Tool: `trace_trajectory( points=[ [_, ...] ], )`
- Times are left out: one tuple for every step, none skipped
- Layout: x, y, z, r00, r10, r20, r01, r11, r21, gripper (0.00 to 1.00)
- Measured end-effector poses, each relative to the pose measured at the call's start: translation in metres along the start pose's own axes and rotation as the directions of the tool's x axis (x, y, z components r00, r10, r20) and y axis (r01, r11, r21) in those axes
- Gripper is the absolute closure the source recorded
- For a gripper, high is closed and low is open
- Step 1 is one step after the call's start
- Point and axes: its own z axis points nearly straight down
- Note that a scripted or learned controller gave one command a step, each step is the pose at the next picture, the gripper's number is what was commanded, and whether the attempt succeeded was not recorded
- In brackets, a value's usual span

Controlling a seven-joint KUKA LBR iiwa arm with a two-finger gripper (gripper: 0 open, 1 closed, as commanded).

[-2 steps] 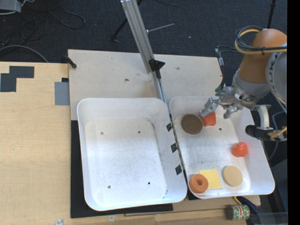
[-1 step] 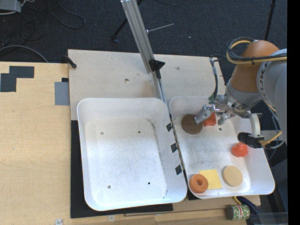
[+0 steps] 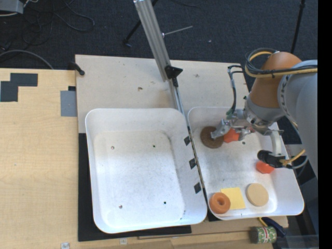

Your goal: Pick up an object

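Note:
My gripper (image 3: 226, 131) hangs low over the back part of the right bin (image 3: 290, 204). It is right beside a brown disc (image 3: 210, 138) that lies on the bin floor, and its tip overlaps the disc's right edge. A small orange-red piece (image 3: 233, 136) shows just under the gripper; whether it is held I cannot tell. Farther right lies a red object (image 3: 264, 167). Along the bin's front stand an orange ring (image 3: 220, 203), a yellow square (image 3: 235, 197) and a tan round piece (image 3: 257, 194).
The left bin (image 3: 98, 139) adjoins the right one, with black clips along the shared rim. A slanted metal bar (image 3: 155, 40) rises behind the bins. A small green object (image 3: 265, 235) lies on the bench before the right bin.

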Motion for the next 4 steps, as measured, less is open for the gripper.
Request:
trace_trajectory(
  points=[
    [0.0, 0.0, -0.011, 1.0, 0.001, 0.0, -0.001, 1.0, 0.0, 1.0],
    [-0.009, 0.006, -0.068, 1.0, 0.002, 0.0, -0.002, 1.0, 0.002, 1.0],
    [-0.006, 0.002, -0.113, 1.0, -0.002, -0.001, 0.002, 1.0, 0.002, 1.0],
    [0.001, 0.008, -0.162, 1.0, -0.003, -0.001, 0.003, 1.0, 0.001, 1.0]
  ],
)
